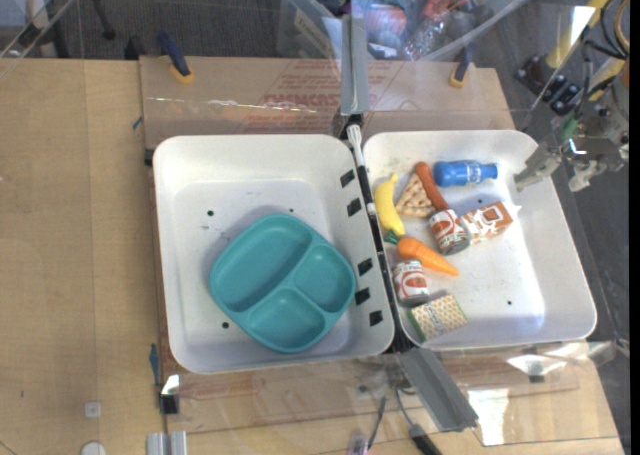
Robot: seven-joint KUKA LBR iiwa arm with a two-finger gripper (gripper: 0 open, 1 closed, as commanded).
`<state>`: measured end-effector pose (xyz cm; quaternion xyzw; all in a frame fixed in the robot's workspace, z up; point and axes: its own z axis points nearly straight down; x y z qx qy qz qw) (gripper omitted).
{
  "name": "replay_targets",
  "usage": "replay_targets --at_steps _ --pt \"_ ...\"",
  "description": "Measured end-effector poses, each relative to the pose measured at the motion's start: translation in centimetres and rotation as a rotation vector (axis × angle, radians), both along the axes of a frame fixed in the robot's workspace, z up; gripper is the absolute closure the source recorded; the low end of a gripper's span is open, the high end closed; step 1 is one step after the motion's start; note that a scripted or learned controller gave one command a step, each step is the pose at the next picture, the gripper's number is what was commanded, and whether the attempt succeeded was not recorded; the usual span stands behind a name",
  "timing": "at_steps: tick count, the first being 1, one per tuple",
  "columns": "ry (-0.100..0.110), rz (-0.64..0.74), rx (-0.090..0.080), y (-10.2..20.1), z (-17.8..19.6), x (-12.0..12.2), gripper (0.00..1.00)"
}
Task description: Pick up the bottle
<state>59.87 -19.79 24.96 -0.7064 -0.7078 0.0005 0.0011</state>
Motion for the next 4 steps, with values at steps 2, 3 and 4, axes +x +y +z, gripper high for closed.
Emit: replay_targets --at_steps 2,3,4 --pt "-0.013 0.136 -0.005 2.5 -15.9 7.1 0.0" --pt "-0.015 0.139 -0.009 2.4 -14.7 7.2 1.0" --pt "-0.005 0.208 -0.002 7.6 -3.5 6.9 1.0"
